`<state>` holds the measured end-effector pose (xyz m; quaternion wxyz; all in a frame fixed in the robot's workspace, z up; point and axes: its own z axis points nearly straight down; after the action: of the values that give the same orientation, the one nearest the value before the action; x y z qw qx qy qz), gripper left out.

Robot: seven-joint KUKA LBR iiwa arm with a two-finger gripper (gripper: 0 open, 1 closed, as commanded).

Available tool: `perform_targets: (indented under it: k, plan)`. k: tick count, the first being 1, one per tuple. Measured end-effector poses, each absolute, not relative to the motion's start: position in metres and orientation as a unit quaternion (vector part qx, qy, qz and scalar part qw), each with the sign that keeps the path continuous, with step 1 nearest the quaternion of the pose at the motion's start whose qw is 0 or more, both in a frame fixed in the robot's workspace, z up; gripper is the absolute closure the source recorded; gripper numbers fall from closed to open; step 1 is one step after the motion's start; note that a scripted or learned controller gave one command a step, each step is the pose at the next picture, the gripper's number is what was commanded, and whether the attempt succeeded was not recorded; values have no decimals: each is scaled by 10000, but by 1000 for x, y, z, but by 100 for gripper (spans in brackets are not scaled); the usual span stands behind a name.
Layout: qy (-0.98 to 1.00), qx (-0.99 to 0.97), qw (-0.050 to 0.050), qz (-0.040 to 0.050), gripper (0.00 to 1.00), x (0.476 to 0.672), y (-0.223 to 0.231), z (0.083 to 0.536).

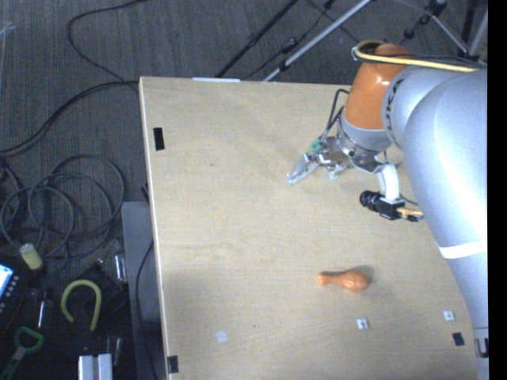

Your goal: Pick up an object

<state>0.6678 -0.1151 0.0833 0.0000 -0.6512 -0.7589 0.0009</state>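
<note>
The small orange pear-shaped plastic object (346,279) looks light, rigid and slick, best pinched across its bulb; the gripper (299,173) hovers apart, fingers spread, holding nothing.

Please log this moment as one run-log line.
pincer: above board, nothing held | orange pear-shaped object: lying on wooden board, apart from pincer | pick: not done

The grey arm (444,165) reaches in from the right side of the camera view, its bulky last link filling the right of the frame. An orange band (372,93) sits above the wrist. Below the band the wrist angles down and to the left, ending in the hand (305,169). The hand's two pale fingers (298,173) point left and seem slightly spread, though the view is too small to be sure.
</note>
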Motion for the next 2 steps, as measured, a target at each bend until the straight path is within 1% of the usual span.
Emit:
perform_targets:
  k: [1, 2]
  plan:
    - [-7589, -6512, -4, 14, 0, 668, -115, 83]
    - [-7589, -6512, -10, 30, 100, 668, -116, 92]
